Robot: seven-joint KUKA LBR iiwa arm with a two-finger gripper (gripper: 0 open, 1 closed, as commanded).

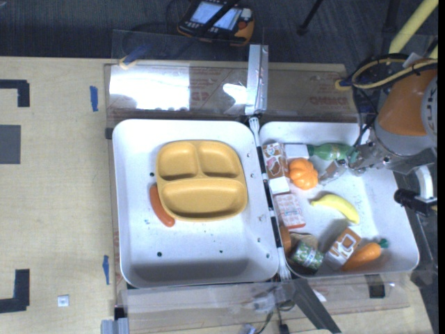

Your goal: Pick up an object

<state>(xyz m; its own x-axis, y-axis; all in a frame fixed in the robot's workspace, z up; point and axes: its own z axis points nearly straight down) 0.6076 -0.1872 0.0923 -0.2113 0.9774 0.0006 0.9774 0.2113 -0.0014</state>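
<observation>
Beside the small orange pumpkin [302, 174], which lies near the left wall of the right bin [389, 186], the hand [336, 167] reaches in from the right on the grey arm [407, 113] with its orange band. Its two fingers stand slightly apart, their tips low over the bin floor just right of the pumpkin, with nothing seen between them. Behind the pumpkin lies a green bottle [327, 150], close under the hand. Left of the pumpkin sits a brown snack packet [275, 160]; below it lies a red-and-white packet [288, 210]. A yellow banana [336, 207] lies below and right of the pumpkin, well apart from the hand. Farther down are a green can [306, 255], a juice carton [342, 246] and a carrot [363, 253]. Left of the pumpkin, across the divide, the left bin [132, 207] holds a yellow divided tray [201, 179] with an orange sausage [161, 207] touching its left edge.
</observation>
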